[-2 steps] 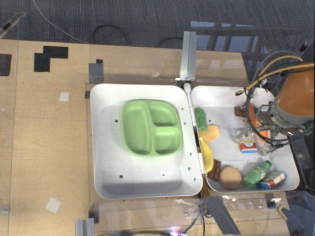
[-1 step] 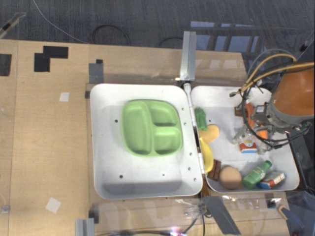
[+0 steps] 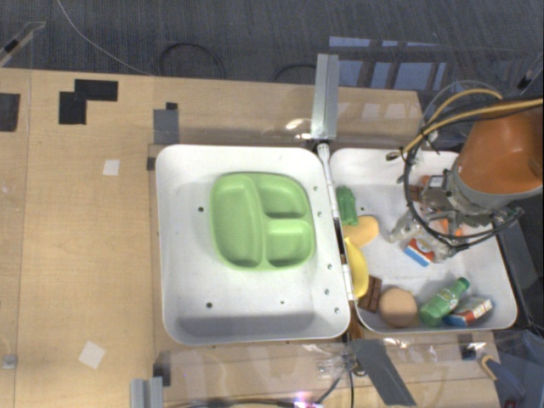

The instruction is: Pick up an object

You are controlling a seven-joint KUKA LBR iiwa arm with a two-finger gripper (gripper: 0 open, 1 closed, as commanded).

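Arm (image 3: 510,147): enters from right, orange band uppermost, wrist pointing down.
Gripper (image 3: 429,228): low beneath the wrist, cables looped around it.

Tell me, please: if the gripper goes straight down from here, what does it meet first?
Probably the small red, white and blue item lying just under the gripper in the right bin; depth is unclear.
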